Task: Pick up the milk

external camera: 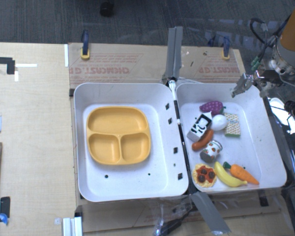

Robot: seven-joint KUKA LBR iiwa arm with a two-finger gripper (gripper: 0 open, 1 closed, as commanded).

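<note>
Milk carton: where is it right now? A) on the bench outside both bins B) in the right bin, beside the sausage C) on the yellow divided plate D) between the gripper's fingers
B: the milk carton lies in the right bin, just above the sausage, while the gripper is over the bin's far edge, apart from it.

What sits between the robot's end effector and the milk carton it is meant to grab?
Nothing visible lies between them. The end effector hangs over the right bin's far corner, bare white floor running toward the milk. The grapes, egg and sausage crowd close around the milk.
</note>
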